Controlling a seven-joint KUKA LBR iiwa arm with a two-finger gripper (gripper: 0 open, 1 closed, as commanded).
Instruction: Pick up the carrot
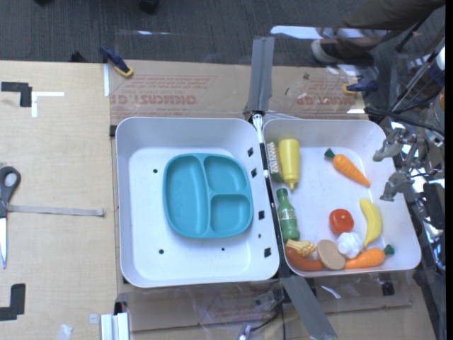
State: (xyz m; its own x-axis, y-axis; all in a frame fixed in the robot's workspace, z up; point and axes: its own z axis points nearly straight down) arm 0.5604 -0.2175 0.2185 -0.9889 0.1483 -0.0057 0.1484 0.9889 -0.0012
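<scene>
Approach phase: my gripper [396, 168] hangs at three o'clock, fingers apart, holding nothing; next I move it over the carrot [350, 168].

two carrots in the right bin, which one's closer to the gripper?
The upper carrot, alone near the bin's back wall, is nearest the gripper. The other carrot lies at the front edge beside the banana.

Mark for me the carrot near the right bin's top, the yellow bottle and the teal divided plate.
carrot [350, 169]: camera view, middle of its orange body.
yellow bottle [288, 160]: camera view, middle of its body.
teal divided plate [185, 190]: camera view, floor of its large left compartment.
</scene>
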